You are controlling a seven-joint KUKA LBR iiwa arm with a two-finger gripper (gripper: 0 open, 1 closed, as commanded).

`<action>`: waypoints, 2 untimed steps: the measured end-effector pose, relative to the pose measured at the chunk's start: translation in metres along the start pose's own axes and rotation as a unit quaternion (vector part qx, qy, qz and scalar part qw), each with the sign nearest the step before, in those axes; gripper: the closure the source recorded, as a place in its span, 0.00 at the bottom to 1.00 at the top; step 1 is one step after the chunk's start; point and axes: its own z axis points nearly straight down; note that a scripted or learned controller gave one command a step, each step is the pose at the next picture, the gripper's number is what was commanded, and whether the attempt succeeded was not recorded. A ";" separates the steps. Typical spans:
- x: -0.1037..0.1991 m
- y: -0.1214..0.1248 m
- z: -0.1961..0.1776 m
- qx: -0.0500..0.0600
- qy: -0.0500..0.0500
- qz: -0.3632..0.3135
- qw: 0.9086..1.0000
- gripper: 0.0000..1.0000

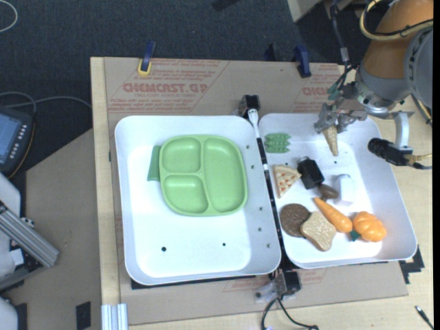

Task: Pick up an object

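Observation:
My gripper (333, 124) hovers over the back of the right bin (392, 184). It is shut on a tan cone-shaped piece (333, 143) that hangs point down between its fingers, above the bin floor. In front of it and to the left lie a black block (310, 172), a pizza slice (285, 178) and a green leafy piece (278, 141). Nearer the front lie a carrot (333, 214), an orange pumpkin (369, 226), a bread slice (318, 231) and a round brown cookie (293, 217).
The left bin (137, 212) holds a green divided plate (203, 174). A small brown piece (328, 192) and a pale white piece (343, 181) lie mid-bin on the right. Bare floor runs along the right bin's right side.

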 end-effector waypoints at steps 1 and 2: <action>0.005 0.006 -0.047 0.000 0.000 -0.001 1.000 1.00; 0.005 0.007 -0.066 0.002 0.000 -0.001 1.000 1.00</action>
